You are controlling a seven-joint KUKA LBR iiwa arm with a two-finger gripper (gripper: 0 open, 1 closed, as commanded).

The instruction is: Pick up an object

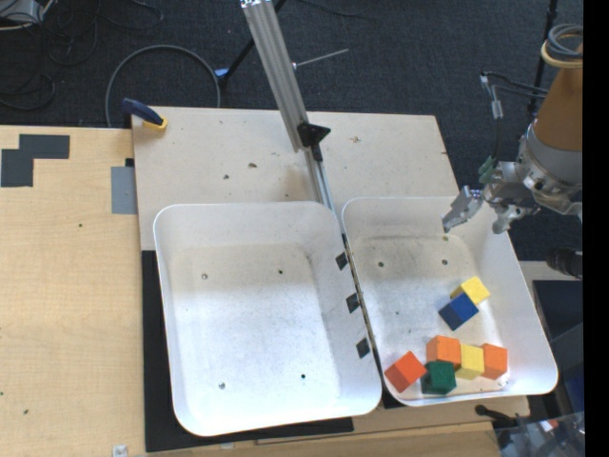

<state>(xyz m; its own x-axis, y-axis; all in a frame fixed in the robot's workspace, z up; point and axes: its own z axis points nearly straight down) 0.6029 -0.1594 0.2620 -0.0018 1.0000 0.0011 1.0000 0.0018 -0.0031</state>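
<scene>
The right bin (409, 255) holds several small blocks. A yellow block (475, 289) and a blue block (458, 310) lie together near its right wall. Along the front edge sit an orange block (406, 370), a green block (440, 378), another orange block (443, 350), a yellow block (471, 361) and an orange block (495, 359). My gripper (481, 213) hangs over the bin's far right corner, well behind the blocks, open, with nothing between its fingers.
The left bin (181, 246) lies beside the right one, split from it by a ridge with black clips (351, 302). A slanted aluminium rail (282, 74) rises behind the bins. A blue-and-yellow clamp (145, 114) sits at the bench's far left corner.
</scene>
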